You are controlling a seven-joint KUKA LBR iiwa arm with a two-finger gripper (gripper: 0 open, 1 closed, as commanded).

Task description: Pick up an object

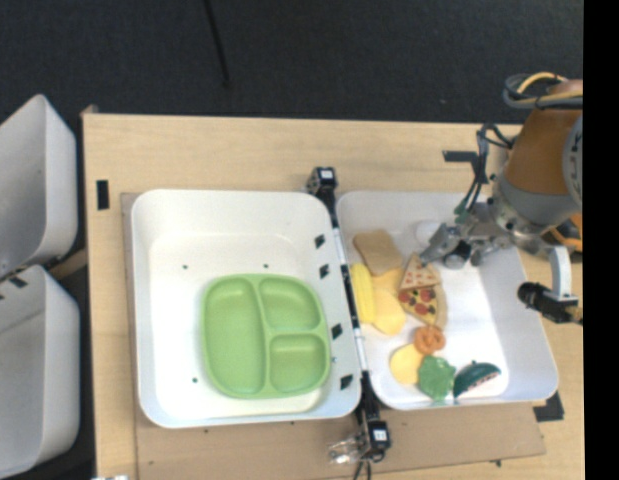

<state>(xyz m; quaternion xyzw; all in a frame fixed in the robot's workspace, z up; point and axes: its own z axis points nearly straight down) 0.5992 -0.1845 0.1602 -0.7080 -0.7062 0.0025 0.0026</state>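
On the pale wooden counter (109, 298), the left bin (159, 218) is smooth white plastic with rounded corners and holds a matte green tray (264, 335) split into three compartments. The right bin (524, 353) carries a cluster of toy food: a tan bread slice (377, 251), a ridged yellow piece (361, 290) beside a flat yellow cheese shape (387, 313), a triangular pizza slice (421, 293) with red dots, an orange round (429, 340), a yellow lump (405, 364), a knobbly green broccoli (436, 377) and a dark green leaf-like piece (476, 376). The gripper (457, 246) hangs low over the bin's upper part, just beside the pizza slice's tip, the arm leaning in from the right. Whether the fingers are spread or pressed together cannot be told.
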